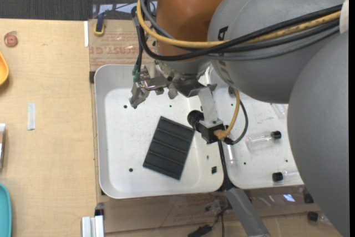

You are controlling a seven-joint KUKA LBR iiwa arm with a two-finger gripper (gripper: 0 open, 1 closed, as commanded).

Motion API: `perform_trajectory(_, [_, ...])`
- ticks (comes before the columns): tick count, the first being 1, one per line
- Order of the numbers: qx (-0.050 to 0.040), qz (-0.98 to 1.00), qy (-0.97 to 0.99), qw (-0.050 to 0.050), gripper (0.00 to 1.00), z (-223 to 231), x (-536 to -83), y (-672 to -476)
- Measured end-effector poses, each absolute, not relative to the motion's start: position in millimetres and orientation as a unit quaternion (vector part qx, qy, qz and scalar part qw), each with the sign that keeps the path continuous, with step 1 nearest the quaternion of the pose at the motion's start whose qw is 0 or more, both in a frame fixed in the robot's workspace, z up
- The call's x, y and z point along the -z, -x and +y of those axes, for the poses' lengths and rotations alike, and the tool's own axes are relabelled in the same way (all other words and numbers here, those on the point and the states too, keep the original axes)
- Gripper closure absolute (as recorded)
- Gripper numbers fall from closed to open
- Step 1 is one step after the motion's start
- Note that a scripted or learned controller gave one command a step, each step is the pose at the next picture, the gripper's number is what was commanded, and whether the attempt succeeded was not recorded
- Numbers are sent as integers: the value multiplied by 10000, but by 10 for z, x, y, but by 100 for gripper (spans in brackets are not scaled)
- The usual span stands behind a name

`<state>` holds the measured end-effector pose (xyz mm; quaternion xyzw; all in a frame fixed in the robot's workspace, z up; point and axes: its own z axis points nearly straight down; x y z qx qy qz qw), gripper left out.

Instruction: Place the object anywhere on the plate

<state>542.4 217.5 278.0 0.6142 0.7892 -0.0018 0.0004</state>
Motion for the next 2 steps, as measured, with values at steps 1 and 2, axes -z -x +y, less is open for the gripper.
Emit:
perform_trajectory(1, [9, 9034, -4287, 11, 0, 2171, -3636, -5639])
perform_trajectory(2, [5, 9951, -991, 0, 0, 2144, -3330, -5832])
